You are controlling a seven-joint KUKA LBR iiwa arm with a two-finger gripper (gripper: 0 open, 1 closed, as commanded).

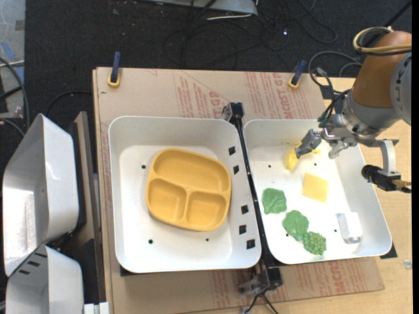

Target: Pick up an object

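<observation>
Two white bins sit side by side on my bench. The left bin (124, 175) carries one thing, a yellow divided tray (188, 188) lying flat near its middle, tilted a little against the bin's edges. The right bin (376, 231) holds the loose pieces: a small yellow object (292, 160) near its far-left corner, a pale yellow square slice (315, 187) about mid-bin, three green leafy pieces (296, 224) strung from the middle of the left edge down toward the near edge, and a small white block (349, 227) close to the near-right corner.

I see the gripper (322, 144) low over the far part of the right bin, reaching in from the right on the grey arm with the orange band (386, 57). One finger (306, 145) points down at the small yellow object and looks to be touching or just beside it; the other finger stands apart to the right. So the fingers are spread, with nothing between them.

Cables trail across the dark floor (196, 38) beyond the bench's far edge, and two blue clamps (115, 69) grip that edge.
</observation>
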